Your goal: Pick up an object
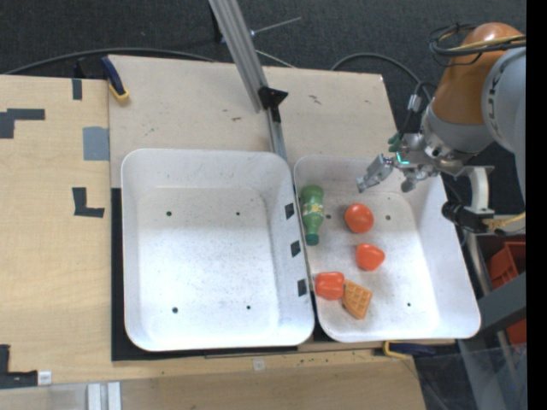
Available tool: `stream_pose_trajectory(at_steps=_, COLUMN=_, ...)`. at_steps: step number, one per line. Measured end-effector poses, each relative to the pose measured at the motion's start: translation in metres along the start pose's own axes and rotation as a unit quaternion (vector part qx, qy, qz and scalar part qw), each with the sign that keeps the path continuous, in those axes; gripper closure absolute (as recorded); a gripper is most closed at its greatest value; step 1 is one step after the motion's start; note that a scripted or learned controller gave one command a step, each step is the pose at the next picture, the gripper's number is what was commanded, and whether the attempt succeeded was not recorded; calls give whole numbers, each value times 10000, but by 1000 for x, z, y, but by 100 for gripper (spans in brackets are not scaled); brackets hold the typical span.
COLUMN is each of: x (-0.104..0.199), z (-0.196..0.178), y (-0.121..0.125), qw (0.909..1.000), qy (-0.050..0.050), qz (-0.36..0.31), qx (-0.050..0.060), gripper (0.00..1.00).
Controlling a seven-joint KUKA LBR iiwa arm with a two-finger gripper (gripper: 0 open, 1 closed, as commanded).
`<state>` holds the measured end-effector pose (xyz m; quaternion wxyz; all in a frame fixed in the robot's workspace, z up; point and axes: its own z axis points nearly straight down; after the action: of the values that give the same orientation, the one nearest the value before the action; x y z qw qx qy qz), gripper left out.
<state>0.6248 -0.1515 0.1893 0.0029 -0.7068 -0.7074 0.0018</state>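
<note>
Claw (392, 175) hanging open, nothing in it, over far edge of right bin (444, 314). Still approach stage. Nearest tomato (359, 219) just below-left of claw; needs drop down, then pinch.

Grey arm with an orange band

The arm (479, 75) has rounded grey casings, black cables looping over its top, and a small metallic gripper (395, 176) with a green light.
</note>
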Motion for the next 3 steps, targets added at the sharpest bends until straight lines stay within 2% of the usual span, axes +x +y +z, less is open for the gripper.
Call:
stream_pose_trajectory(at_steps=1, x=0, z=-3, y=1, qw=10000, qy=-7, qz=-7, qx=-25, gripper=0)
stream_pose_trajectory(at_steps=3, x=4, z=96, y=2, qw=10000, qy=-7, qz=-4, qx=4, gripper=0)
